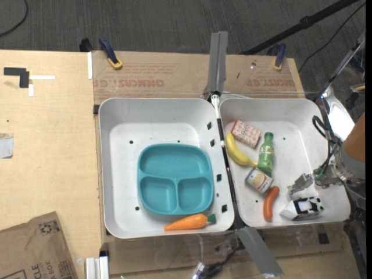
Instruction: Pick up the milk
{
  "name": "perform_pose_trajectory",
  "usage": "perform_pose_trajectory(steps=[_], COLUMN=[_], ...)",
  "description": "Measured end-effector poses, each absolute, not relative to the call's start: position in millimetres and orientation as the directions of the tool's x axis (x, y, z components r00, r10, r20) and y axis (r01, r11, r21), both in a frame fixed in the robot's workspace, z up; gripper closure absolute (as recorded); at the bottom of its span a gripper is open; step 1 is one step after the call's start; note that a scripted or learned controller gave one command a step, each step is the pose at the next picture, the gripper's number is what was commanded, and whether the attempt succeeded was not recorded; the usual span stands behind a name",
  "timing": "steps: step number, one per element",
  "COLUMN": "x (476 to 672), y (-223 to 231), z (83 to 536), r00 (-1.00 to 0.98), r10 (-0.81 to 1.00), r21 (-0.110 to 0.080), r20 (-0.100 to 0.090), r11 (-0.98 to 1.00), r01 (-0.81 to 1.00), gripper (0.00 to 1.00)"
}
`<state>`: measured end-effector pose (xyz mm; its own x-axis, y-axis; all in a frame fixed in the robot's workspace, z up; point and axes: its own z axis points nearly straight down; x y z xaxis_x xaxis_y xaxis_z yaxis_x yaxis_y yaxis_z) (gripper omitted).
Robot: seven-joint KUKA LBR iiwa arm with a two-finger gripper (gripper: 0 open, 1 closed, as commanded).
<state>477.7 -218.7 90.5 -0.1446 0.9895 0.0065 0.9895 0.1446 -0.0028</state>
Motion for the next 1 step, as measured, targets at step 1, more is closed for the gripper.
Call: perform_pose_trajectory(steps=[1], x=[477.3], y=[-221.5], z=[90.8], r00=[-0.363], r10=[0.932], r21=[-0.001], r20=[0.002], r11=[0.363], r01=[0.932], gripper=[0.0])
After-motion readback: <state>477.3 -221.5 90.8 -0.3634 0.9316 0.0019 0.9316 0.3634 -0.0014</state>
